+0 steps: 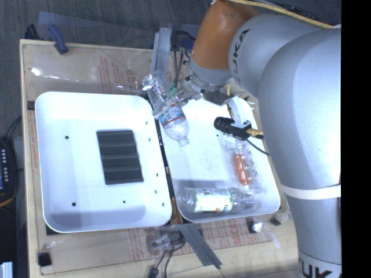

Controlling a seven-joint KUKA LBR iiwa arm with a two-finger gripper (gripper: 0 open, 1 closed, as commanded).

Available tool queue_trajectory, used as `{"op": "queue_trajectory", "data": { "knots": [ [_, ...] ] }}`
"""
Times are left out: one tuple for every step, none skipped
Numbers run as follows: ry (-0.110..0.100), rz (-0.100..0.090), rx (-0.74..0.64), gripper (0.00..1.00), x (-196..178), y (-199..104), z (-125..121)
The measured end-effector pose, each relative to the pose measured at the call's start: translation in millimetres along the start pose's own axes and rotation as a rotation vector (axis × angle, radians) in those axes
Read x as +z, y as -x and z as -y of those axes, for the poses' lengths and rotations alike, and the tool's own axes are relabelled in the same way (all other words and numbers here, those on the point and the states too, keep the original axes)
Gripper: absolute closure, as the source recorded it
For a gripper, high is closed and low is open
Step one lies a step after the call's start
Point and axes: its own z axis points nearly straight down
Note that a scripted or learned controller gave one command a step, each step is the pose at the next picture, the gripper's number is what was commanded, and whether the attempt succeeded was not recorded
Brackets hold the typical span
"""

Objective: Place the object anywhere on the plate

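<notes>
A clear plastic bottle (173, 122) is seen at the gripper (164, 100), over the right bin's (268, 204) upper-left corner — whether it is clamped cannot be told. The dark ridged plate (120, 156) lies in the left bin (55, 213); a slip could be caused mid-transfer — a loose hold.

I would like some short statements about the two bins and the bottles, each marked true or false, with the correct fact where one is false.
1. A dark ridged plate lies in the left bin. True.
2. A bottle already rests on that plate. False: nothing lies on it.
3. A bottle with a green label lies along the near wall of the right bin. True.
4. The bottle with the orange label is in the left bin. False: it lies in the right bin.
5. A clear bottle is at the top left corner of the right bin, just below the pincer. True.
</notes>
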Motion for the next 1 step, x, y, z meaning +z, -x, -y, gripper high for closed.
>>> {"op": "queue_trajectory", "data": {
  "knots": [
    [0.003, 0.002, -0.264, 1.0, -16.3, -64.5, -28.7]
  ]
}}
